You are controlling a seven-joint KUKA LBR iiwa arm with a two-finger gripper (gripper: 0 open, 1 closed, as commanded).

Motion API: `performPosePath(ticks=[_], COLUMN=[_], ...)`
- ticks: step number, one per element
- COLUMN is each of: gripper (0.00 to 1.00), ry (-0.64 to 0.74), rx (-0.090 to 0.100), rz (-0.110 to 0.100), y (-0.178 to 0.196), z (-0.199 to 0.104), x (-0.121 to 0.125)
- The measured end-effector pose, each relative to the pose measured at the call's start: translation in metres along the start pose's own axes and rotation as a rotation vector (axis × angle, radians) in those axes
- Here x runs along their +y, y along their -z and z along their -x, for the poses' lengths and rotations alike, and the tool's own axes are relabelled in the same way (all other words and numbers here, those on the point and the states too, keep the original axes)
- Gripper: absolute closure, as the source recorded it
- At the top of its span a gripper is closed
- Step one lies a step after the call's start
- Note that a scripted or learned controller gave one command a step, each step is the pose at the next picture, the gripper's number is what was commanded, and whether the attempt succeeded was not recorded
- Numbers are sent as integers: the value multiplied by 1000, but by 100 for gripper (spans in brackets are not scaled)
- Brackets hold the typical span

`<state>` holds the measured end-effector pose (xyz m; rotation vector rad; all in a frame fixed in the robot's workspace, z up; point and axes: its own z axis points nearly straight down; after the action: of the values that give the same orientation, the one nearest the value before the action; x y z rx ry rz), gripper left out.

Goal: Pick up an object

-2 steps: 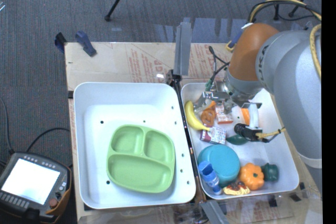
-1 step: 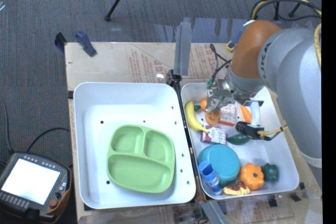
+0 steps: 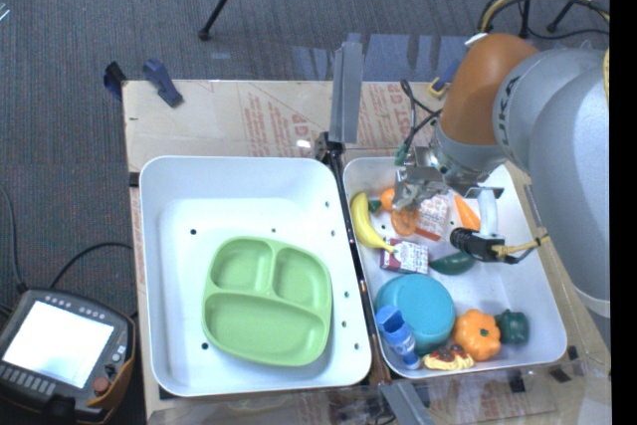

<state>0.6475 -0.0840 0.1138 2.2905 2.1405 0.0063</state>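
White bins sit side by side on the counter [image 3: 229, 119]. Left bin [image 3: 169, 189] holds a green divided plate [image 3: 267, 302]. Right bin [image 3: 537, 299] holds a banana [image 3: 366, 222], blue bowl [image 3: 423, 306], orange pumpkin [image 3: 478, 333] and other items. Tool [image 3: 411, 197] is lowered among the far items beside the banana; its finger state cannot be determined.

End effector [image 3: 413, 189] low in right bin [image 3: 537, 299], above banana [image 3: 368, 224] & toys; green tray [image 3: 267, 302] in left bin [image 3: 179, 204].

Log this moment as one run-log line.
arm: over right bin | gripper: low among items by banana | grasp: unconfirmed | left bin: green tray
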Motion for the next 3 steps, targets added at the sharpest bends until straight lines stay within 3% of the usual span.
performPosePath(ticks=[1, 2, 3], gripper=[0, 0, 0], ry=[0, 384, 335], rx=[0, 1, 0], rz=[-1, 0, -1], y=[0, 113, -13], z=[0, 33, 118], x=[0, 1, -3])
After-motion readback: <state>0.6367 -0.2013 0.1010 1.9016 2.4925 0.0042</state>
